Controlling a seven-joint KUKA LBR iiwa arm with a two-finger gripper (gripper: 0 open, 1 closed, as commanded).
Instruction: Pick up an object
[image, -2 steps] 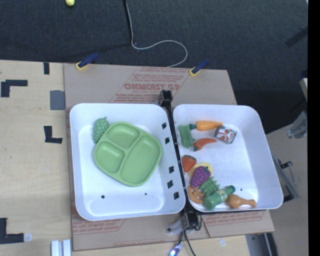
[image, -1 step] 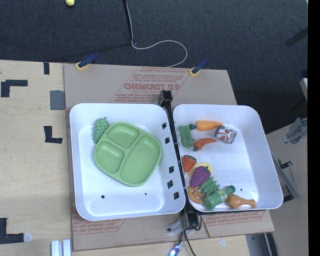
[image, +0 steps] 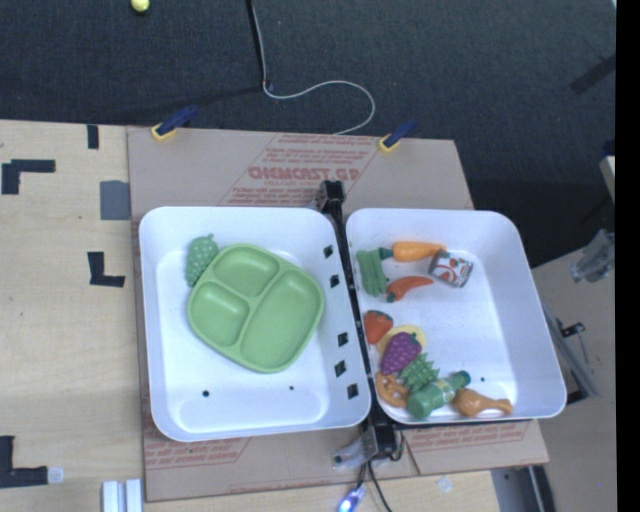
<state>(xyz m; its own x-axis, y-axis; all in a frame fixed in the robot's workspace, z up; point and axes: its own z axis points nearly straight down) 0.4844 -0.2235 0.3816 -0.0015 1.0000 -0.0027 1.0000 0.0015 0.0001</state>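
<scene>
Red print runs across the cardboard sheet (image: 300, 165) behind the two bins, seen upside down from this view; its letters are too blurred to read with any certainty. The small can (image: 450, 268) in the right bin (image: 505, 330) carries a red and white label, but no word on it can be made out

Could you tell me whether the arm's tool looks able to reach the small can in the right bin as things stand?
Probably yes. The can lies on its side in open floor of the right bin, apart from the carrot beside it, with nothing over it.
</scene>
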